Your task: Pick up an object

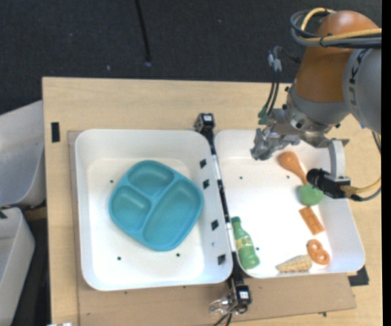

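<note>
Camera view: your gripper point(266, 145) hangs over the right bin's point(277, 216) far left part; I cannot tell its state. The arm point(328, 66) hides part of the orange spoon point(292, 163). The bottle point(244, 244) lies near-left.

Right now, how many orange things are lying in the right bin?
3. An orange spoon-like piece lies near the gripper, an orange bar sits below the green piece, and an orange pretzel lies near the front corner. The arm may hide more.
</note>
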Tool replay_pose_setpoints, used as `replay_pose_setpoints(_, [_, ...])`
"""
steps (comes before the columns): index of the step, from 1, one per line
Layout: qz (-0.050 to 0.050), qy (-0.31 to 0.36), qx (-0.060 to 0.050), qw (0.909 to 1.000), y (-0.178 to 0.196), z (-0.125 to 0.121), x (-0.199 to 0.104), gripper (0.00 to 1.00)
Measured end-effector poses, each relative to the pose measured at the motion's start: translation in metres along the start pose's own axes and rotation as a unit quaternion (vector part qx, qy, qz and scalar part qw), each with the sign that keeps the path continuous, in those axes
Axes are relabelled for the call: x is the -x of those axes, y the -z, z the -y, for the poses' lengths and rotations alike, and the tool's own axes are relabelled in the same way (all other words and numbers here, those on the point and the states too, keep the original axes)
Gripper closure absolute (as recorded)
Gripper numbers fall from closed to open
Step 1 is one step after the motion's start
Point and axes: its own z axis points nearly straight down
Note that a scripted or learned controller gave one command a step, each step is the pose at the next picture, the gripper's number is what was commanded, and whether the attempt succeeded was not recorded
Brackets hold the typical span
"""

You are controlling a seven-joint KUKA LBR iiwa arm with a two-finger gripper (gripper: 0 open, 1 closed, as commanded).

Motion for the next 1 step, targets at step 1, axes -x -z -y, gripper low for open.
replay_pose_setpoints(1, [0.001,-0.001,-0.002,1.0000,-0.0113,-0.0064,-0.0464,1.00])
